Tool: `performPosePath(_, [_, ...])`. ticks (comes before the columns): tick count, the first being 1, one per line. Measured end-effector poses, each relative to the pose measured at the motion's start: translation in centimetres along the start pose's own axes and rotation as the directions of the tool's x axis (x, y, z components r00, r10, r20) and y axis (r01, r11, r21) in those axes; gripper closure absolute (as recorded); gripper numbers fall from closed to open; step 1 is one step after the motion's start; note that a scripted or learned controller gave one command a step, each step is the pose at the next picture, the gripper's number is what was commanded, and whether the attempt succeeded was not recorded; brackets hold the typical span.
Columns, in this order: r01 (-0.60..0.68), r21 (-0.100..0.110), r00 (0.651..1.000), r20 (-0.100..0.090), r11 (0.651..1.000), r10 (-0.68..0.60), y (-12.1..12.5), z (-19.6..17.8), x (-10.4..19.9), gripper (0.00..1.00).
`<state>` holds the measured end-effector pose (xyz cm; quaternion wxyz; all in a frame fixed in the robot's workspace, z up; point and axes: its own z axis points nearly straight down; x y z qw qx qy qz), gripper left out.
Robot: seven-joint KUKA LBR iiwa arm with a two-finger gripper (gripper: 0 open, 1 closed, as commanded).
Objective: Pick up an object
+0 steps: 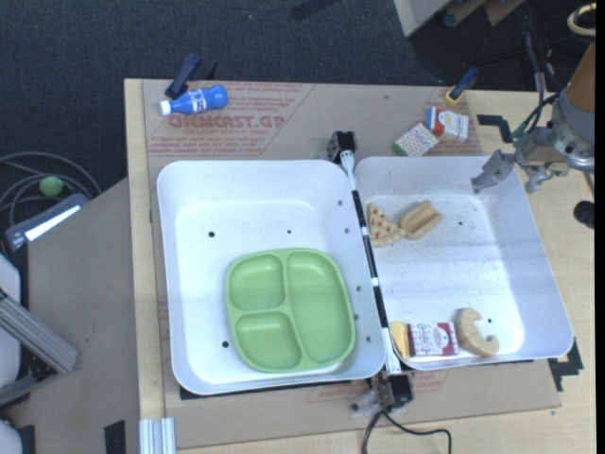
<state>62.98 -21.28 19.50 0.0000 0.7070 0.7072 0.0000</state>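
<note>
Gripper (510, 171) hovers at the far right corner of the right bin (529, 253), fingers spread wide, holding nothing. In that bin — a pizza slice toy (380, 224) touching a bread roll (421, 219) at the far left, a red-white carton (433, 340) and a tan curved piece (477, 332) along the near edge. Left bin (189, 253) holds a green divided tray (288, 309) — a blue bottle (194, 100) lies on the table (284, 112) beyond it.
</note>
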Motion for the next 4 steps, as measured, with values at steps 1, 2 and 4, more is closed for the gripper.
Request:
performPosePath(1, [0.002,0.003,1.0,-0.003,1.0,-0.002,0.2,7.3,7.2,0.0])
performPosePath(2, [-0.001,-0.003,1.0,0.001,1.0,0.001,-0.5,10.9,9.7,0.0])
performPosePath(4, [0.001,-0.001,1.0,0.0,1.0,-0.001,-3.8,1.0,16.2,1.0])
